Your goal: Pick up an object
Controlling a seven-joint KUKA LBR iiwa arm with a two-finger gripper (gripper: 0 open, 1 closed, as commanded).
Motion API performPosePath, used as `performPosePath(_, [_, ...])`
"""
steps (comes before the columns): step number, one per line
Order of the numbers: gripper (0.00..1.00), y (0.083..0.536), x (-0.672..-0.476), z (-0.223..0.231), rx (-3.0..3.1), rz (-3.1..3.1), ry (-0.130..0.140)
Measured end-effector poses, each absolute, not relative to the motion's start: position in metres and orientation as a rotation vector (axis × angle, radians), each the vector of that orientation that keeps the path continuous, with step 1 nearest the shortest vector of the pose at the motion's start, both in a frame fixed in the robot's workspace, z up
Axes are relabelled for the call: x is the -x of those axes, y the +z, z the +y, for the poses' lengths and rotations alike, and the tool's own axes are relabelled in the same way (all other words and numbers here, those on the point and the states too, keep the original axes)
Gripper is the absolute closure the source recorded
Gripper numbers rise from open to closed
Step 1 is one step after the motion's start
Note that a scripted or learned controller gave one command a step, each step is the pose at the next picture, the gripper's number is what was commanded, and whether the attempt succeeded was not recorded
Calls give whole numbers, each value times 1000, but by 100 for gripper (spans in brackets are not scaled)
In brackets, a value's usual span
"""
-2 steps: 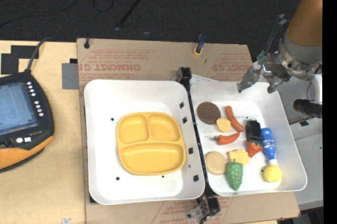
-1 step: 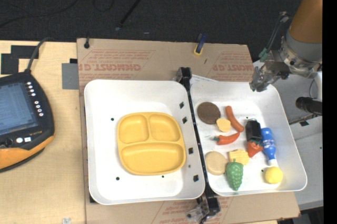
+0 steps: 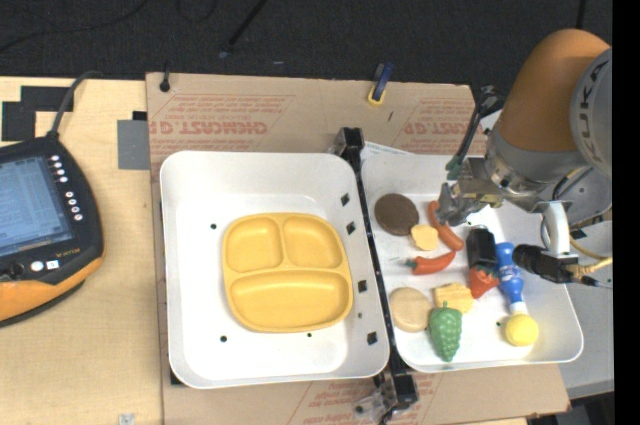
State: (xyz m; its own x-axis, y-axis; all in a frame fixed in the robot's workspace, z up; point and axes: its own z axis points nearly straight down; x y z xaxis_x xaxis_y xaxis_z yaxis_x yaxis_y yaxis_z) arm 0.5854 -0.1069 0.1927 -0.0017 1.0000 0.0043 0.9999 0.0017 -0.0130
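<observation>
From my remote console, the claw [image 3: 455, 205] hangs low over the right bin [image 3: 560, 353], its tip among the toy food at the bin's upper middle; I cannot tell how far open it is or whether it has hold of anything. Nearest it lie an orange carrot-like piece [image 3: 447, 234] and a yellow piece [image 3: 425, 237], just below and slightly left, touching each other. The red chili pepper [image 3: 434, 263] lies lower, its long axis running left to right. The left bin [image 3: 190, 333] carries a yellow divided plate [image 3: 287, 271].
</observation>
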Motion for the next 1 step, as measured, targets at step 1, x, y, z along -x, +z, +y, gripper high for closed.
performPosePath(1, [100,235,-562,-42,2213,-2224,-1])
